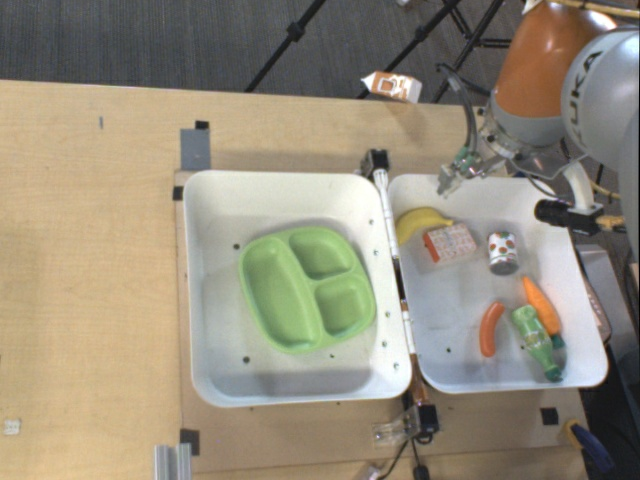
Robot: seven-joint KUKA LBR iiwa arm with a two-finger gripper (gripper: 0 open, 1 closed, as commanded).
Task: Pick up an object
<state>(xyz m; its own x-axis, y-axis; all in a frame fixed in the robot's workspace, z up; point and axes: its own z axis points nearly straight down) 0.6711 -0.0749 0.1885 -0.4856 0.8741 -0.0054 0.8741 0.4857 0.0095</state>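
Bench bins (200, 298): green tray (306, 289) left, 6 items right.

Arm reaches in from right, end effector (452, 180) seemingly empty.

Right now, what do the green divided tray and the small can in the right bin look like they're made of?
The green divided tray looks like moulded plastic: one even lime colour, rounded compartment walls, and a soft, dull sheen. The small can appears to be metal, or a toy made to look so: its end is a pale silvery grey and a printed red and white label wraps its body. It is too small to be sure.
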